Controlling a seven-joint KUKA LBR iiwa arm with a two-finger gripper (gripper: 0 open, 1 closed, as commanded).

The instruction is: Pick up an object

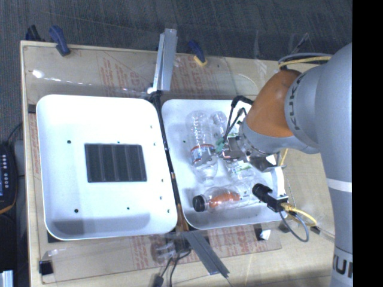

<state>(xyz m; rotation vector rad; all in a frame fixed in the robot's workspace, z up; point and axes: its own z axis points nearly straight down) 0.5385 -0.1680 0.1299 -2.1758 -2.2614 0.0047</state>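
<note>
Clear plastic bottles lie in the right white bin [177, 178]. One with a red-and-white label [202, 141] stretches from the bin's back toward its middle. Another with orange contents and a black cap [220, 199] lies along the front wall. A third clear, crumpled one [240, 171] rests between them, partly under the arm. My gripper [230, 150] is low in the bin, just right of the labelled bottle and above the crumpled one. The wrist and orange band [272, 109] cover most of it.
The left white bin [60, 130] holds a dark ribbed rectangle [115, 162]. A metal bar [164, 61] stands at the back between the bins. Blue clamps [58, 39] grip the bench's back edge. Cables [294, 214] trail off the front right corner.
</note>
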